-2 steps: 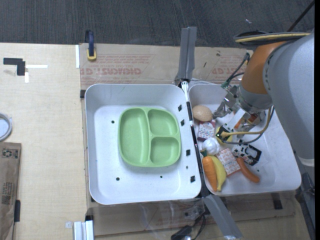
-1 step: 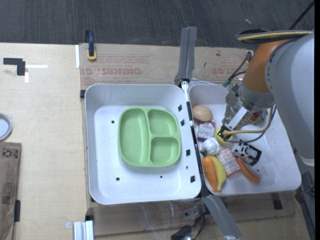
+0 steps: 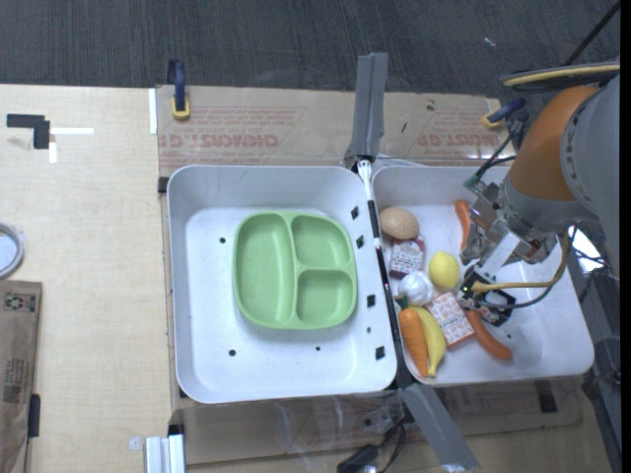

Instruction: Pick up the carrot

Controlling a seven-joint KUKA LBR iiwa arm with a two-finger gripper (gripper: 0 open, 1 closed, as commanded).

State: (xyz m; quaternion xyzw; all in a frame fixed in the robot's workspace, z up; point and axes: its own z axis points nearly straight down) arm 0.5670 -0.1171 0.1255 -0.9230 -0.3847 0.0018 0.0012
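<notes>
The left bin (image 3: 187, 294) carries a green tray (image 3: 294, 269), which is no part of my job. In the right bin (image 3: 567, 348), the carrot (image 3: 414, 337) lies at the near left corner, touching the banana (image 3: 432, 337) beside it, with a white lump (image 3: 415, 288) just above. Nothing has lifted it, so the pick is all ahead of me. My gripper (image 3: 477, 282) hangs further right, past the lemon (image 3: 445, 269), over a sausage (image 3: 490, 335), well short of the carrot; how it stands I cannot tell, and I see nothing held in it.
</notes>
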